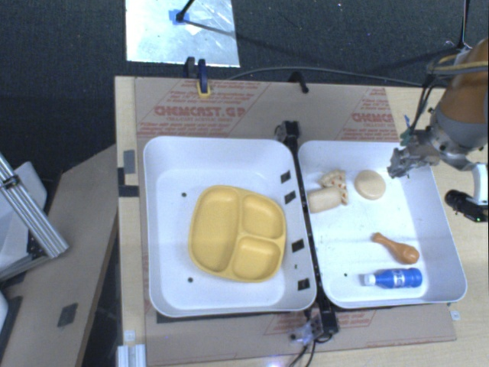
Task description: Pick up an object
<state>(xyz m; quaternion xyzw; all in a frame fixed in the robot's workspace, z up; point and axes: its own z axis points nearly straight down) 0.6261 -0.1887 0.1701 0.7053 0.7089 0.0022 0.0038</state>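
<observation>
The round beige disc (370,184), something like a small bun or cookie, lies on the floor of the right bin (435,228), just beside the gripper (399,167) on the side away from the arm, and slightly nearer the camera; the two look apart, not touching. The gripper hangs low over the bin's far right part, below the grey wrist and orange band of the arm (462,105). Its tip is small and dark here, so I cannot tell how it stands, and nothing can be seen held in it. Beyond the disc, farther from the gripper, a pale mushroom-like piece (324,199) lies touching a lumpy tan piece (334,180), both close to the clipped divider between the bins. Toward the camera from the gripper, well apart from it, an orange-brown drumstick-shaped toy (397,248) lies tilted, and nearer still a blue bottle with a white cap (393,279) lies on its side. The left bin (164,205), far from the gripper, holds a yellow divided tray (238,234).
</observation>
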